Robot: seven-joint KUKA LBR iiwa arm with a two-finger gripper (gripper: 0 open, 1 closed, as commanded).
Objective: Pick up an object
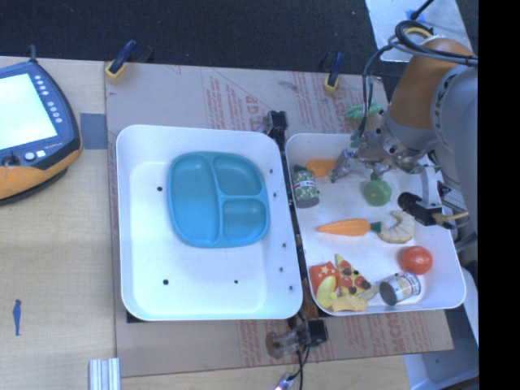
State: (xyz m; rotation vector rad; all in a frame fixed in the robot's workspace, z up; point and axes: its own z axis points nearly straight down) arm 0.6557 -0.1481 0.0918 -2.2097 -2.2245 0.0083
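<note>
My gripper (361, 167) hangs over the back of the right bin (452, 299), its fingers spread open with nothing between them. A green round fruit (376, 192) lies just in front of it, and a small orange piece (321, 167) sits to its left. Also in this bin are a dark green can (305, 187), a carrot (345, 227), a beige piece (396, 231), a red tomato (416, 259), a silver can (400, 288) and a pizza slice (351, 281).
The left bin (138, 242) holds a blue divided plate (218, 199). A tablet in an orange case (32, 128) lies at the bench's left edge. Clamps (120, 59) grip the cardboard at the back. The arm's body (431, 88) looms over the right bin's far corner.
</note>
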